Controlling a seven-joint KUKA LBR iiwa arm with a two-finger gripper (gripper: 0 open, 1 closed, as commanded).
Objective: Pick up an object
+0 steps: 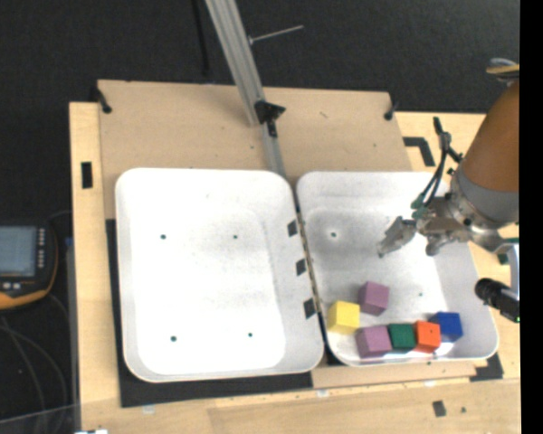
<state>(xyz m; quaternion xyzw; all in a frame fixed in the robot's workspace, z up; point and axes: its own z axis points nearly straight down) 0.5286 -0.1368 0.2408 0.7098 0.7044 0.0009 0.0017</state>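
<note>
- From my remote station I see the gripper (407, 240) over the right bin (344, 197), reaching in from the bin's right side below the orange band (500, 143) of the arm.
- Its two fingers stand apart, splayed and pointing down-left; nothing lies between them.
- The gripper hangs over bare bin floor, well apart from the blocks, which all sit toward the bin's near edge.
- Nearest to the gripper is a purple cube (375, 297), alone and slightly turned, toward the middle of the right bin's near half.
- Just beside it, toward the bin's left wall, is a yellow cube (346, 316).
- Along the right bin's near wall runs a row of four: a second purple cube (374, 340), then a green cube (402, 336), an orange cube (428, 334) and a blue cube (448, 325), each touching or almost touching the next.
- All six blocks are small, plain and matt, of like size.
- The left bin (208, 269) lies against the right bin's left wall; I see a few dark dots on its white floor.
- A grey metal strut (240, 57) slants away from the far end of the seam between the bins.
- Left of the left bin, off the bench, sits a handheld pendant (14, 259) with a screen.
</note>
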